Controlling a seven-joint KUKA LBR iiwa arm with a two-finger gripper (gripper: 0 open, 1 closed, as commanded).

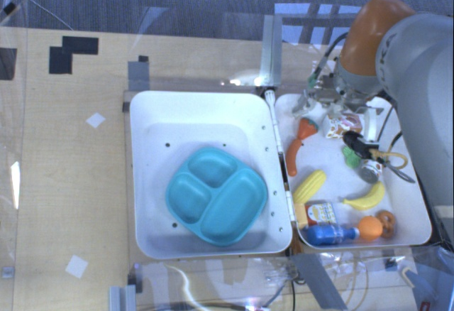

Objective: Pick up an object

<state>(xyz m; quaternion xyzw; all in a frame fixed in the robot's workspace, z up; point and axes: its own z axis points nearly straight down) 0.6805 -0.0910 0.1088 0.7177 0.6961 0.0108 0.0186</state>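
Arm: the grey arm with its orange band is reached in from the right, over the far end of the right bin (424,226).
Claw: the claw (328,98) is seen above the bin's far corner; how far it is parted, and whether anything is gripped, cannot be told.
Candidate nearest: a carrot (299,140) is lain along the bin's left wall, just below the claw, with its stub end toward it.
Other candidates: a corn cob (309,185), a banana (367,195), a blue bottle (329,235), an orange (369,228) and a small packet (342,124) are crowded nearer the front; some are touching.
Left bin: a blue divided plate (216,194) is held in the left bin (152,114).
Step in hand: judged to be the descent toward one item.
Doing it well: the claw should be turned across the carrot's narrow width, lowered clear of the bin wall, and closed at mid-length, so that slipping is avoided.
Risk: the wall may be struck, since the carrot is lain close beside it.
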